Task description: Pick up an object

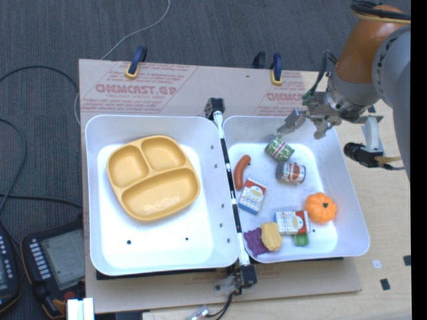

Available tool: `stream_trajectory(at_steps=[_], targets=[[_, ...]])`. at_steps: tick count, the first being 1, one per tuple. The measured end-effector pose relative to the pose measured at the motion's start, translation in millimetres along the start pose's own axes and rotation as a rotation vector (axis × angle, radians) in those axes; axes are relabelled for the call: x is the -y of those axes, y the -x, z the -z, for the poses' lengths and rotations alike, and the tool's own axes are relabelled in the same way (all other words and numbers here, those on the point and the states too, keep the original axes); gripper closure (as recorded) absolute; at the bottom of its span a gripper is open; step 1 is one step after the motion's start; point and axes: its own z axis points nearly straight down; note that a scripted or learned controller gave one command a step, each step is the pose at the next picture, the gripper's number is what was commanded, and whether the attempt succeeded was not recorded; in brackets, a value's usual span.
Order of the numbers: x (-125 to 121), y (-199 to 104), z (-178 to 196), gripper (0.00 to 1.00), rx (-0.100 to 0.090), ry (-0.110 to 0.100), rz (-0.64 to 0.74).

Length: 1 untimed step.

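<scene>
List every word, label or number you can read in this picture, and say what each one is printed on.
"CHEMCAST GP": red print on the brown board behind the left bin.
"CHEM...": the same print, cut off, on the board behind the right bin.
Labels on the green can, the red can, the two small cartons: too small to read.
The handheld screen at lower left: blurred.

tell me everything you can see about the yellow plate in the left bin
The yellow plate is a rounded, glossy, plastic-looking tray split into three hollows: two small ones at the far side and one large one nearer the camera. It lies flat, turned slightly askew, on the floor of the left bin, toward its far half. Nothing sits in it or touches it.
</scene>
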Motion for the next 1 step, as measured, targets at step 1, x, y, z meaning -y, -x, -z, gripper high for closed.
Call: stream_trajectory(at_steps=[1], targets=[[-19.1,-22.1,-103.2,0.0,0.002,0.006,0.0]])
